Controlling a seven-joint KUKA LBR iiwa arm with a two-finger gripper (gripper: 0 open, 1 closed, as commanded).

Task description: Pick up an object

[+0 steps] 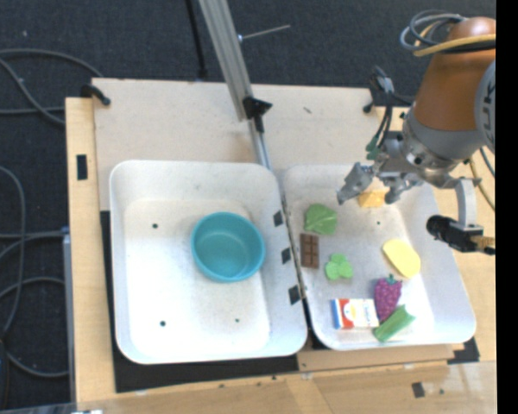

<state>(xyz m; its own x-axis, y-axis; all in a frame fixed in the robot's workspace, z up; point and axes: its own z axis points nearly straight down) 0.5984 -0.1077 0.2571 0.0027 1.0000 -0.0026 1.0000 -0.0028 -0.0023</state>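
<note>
The arm is seen at the upper right of the frame, reaching down over the right bin. Its gripper is placed at the upper part of that bin, and its two fingers are spread wide, one on each side of a small orange-yellow piece. Whether the piece is touched already cannot be told; it is not yet seen clamped, so nothing is held.

For this step to be done well, the gripper should probably be kept centred over the piece and closed only when both fingers are low enough beside it. The bin wall is near, so a sideways slip is judged possible.

The left bin, at the centre left, contains one teal bowl, standing upright.

In the right bin several smaller things are lying: a yellow lemon-like piece at the right, a green leafy piece near the left wall, a white and red carton at the bottom, purple grapes, a green pod-like piece just beside the carton, a small green piece, and a brown chocolate bar.
</note>
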